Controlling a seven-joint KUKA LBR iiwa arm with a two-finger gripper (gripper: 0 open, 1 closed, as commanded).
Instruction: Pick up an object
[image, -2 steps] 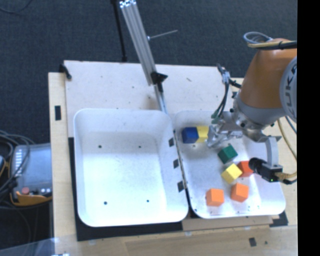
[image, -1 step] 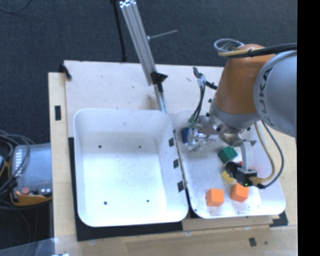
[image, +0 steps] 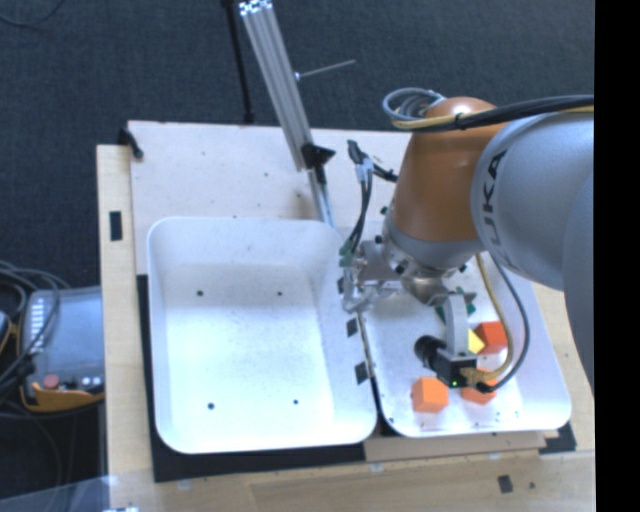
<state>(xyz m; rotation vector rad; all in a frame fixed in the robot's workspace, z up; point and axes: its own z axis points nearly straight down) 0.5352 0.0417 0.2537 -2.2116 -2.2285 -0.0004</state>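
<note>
My gripper (image: 366, 284) hangs below the orange wrist band, low over the left side of the right bin (image: 540, 400), close to the wall between the two bins. The big grey arm hides most of that bin. An orange block (image: 430, 394) lies near the bin's front, below and to the right of the gripper. A second orange block (image: 491, 334) with a yellow piece (image: 475, 343) beside it lies further right. A small red-orange piece (image: 478, 393) sits near the front right. Nothing shows between the fingers.
The left bin (image: 250, 330) stands beside the right one, its white floor showing only small dark specks. A slanted metal rail (image: 285, 90) rises at the back. A grey device (image: 60, 345) with cables sits off the bench at far left.
</note>
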